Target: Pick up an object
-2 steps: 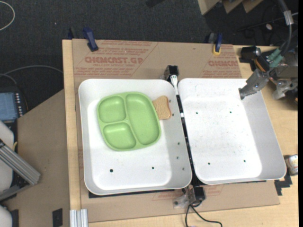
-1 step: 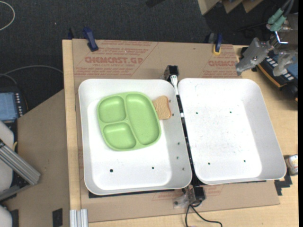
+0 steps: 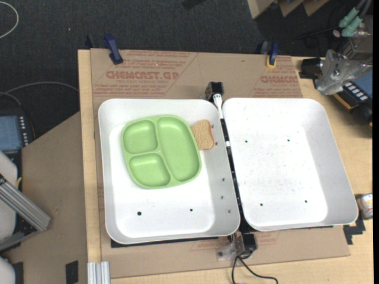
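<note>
Left bin [image 3: 121, 218], nearest, holds a green divided plate [image 3: 161, 151]. A small tan slab [image 3: 203, 134] touches the plate's right edge. The slab looks light and rough, best pinched across its narrow width. The plate looks rigid and slippery, graspable only by its rim.

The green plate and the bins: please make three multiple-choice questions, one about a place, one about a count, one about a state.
1. Where does the green plate lie?
A. in the left bin
B. in the right bin
C. on the cardboard

2. How many sections does the plate have?
A. two
B. three
C. four

3. How does the slice of bread lie?
A. in a section of the plate
B. apart, in the right bin
C. flat, against the plate's right rim

Answers:
1 A, it sits in the left bin's upper half.
2 B, ridges mark three sections.
3 C, it lies at the rim.
</note>
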{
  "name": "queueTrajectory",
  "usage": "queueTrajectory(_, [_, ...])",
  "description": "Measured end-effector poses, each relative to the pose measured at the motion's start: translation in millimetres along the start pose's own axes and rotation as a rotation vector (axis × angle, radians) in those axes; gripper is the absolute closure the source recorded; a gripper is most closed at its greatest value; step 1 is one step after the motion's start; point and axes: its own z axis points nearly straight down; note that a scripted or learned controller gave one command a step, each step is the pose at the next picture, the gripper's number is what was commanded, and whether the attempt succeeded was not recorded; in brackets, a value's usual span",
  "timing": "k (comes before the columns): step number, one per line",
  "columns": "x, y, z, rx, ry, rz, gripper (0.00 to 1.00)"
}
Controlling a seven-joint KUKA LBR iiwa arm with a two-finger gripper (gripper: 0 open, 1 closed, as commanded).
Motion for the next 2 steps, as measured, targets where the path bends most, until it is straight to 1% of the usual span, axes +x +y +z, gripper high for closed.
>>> queueTrajectory(1, [40.2,-2.2,107.4,0.018,0.0,-0.003,1.0])
queueTrajectory(2, [119.3,-2.3,134.0,0.012,0.001,-0.008,1.0])
